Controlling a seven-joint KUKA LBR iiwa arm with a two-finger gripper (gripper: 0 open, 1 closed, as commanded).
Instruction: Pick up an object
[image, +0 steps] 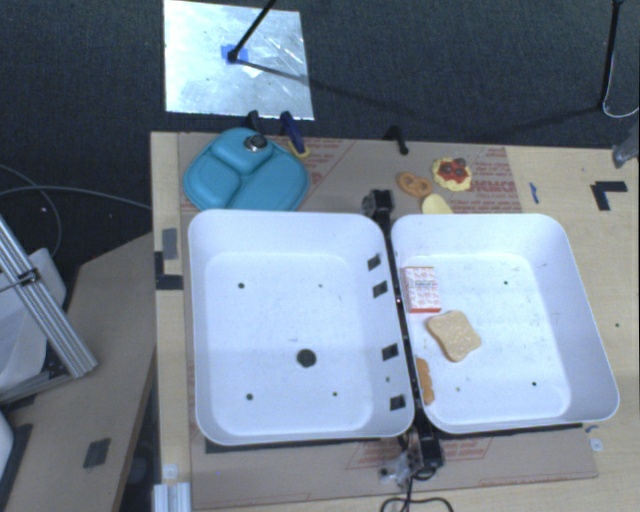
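Observation:
In the right bin (560, 300) a tan slice of toy bread (454, 335) lies left of centre. Just above it rests a small white and red packet (421, 288), close to the bin's left wall. A thin brown piece (425, 380) leans against that same wall lower down. In the left bin (220, 300) there is a small dark round disc (306, 358) below the middle.
Behind the bins on the bench lie a blue sectioned plate (246, 174), a small pizza-like toy (452, 173), a brown cookie (413, 184) and a yellow piece (436, 205). A shiny metal sheet (237, 58) lies on the floor at the back. An aluminium frame (40, 315) stands at left.

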